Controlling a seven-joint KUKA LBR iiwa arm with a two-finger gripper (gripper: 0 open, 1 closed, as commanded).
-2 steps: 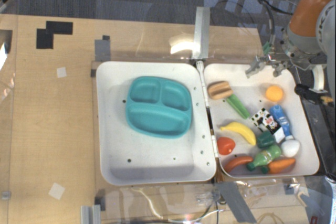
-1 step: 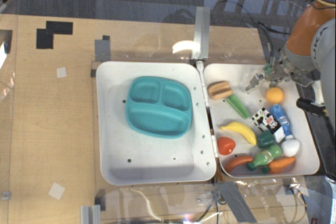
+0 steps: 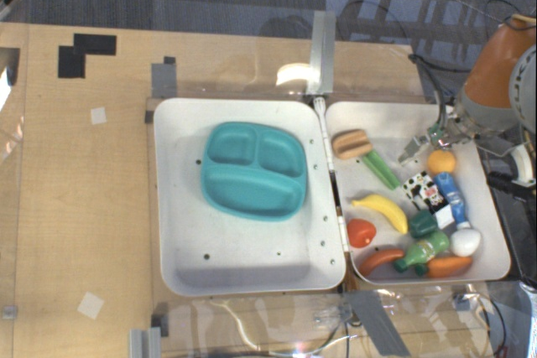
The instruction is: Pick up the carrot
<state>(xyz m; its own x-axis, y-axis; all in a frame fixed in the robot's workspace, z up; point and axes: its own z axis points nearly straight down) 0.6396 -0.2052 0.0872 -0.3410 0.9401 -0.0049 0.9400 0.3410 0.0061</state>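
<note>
The carrot [image 3: 450,266] is a stubby orange piece lying flat along the front wall of the right bin [image 3: 495,205], near its front right corner. A green bottle [image 3: 424,251] lies against its left end and a white egg [image 3: 465,242] sits just behind it. My gripper [image 3: 424,142] hangs over the back of the right bin, well behind the carrot and just up-left of an orange ball [image 3: 441,161]. Its fingers stand apart with nothing between them. The arm's orange band [image 3: 495,71] rises at the right.
The right bin is crowded: a tan bun [image 3: 351,143], green stick [image 3: 382,169], banana [image 3: 382,212], red tomato [image 3: 362,233], red sausage [image 3: 380,261], cow-patterned block [image 3: 425,190] and blue bottle [image 3: 450,199]. A teal divided plate [image 3: 253,170] lies in the left bin [image 3: 180,205].
</note>
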